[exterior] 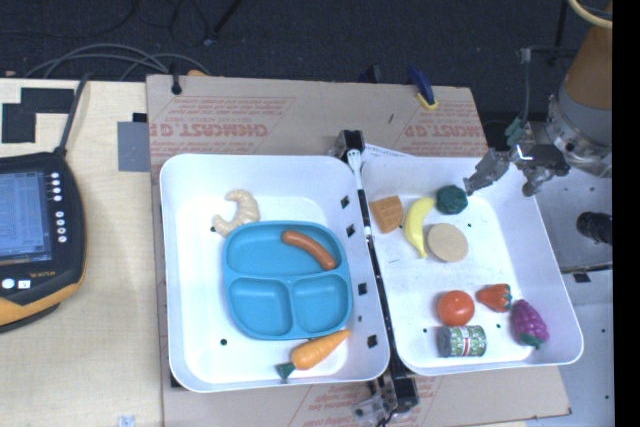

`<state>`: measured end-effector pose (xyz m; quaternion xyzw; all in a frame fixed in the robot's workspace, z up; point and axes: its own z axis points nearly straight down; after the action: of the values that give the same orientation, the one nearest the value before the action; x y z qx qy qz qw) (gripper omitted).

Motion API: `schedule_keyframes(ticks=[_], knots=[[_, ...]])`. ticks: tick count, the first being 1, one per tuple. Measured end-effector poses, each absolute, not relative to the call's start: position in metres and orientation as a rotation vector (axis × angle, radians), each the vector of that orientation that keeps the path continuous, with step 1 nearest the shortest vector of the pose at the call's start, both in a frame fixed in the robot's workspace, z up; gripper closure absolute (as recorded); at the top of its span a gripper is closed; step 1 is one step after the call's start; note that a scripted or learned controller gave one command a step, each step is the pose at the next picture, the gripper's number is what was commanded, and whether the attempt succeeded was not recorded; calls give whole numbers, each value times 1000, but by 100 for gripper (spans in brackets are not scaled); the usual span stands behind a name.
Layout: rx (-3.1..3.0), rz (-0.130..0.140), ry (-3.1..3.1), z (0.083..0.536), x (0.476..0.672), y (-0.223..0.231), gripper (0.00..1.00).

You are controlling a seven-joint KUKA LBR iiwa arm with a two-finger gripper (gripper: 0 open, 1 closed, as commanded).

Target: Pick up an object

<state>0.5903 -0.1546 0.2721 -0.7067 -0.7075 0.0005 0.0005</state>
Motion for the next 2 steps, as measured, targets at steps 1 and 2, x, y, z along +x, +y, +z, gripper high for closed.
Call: schedule_keyframes(ticks=[1, 2], knots=[[-2208, -15, -2239, 378, 555, -30, 0], [-2207, 6, -2226, 336, 529, 53, 0]])
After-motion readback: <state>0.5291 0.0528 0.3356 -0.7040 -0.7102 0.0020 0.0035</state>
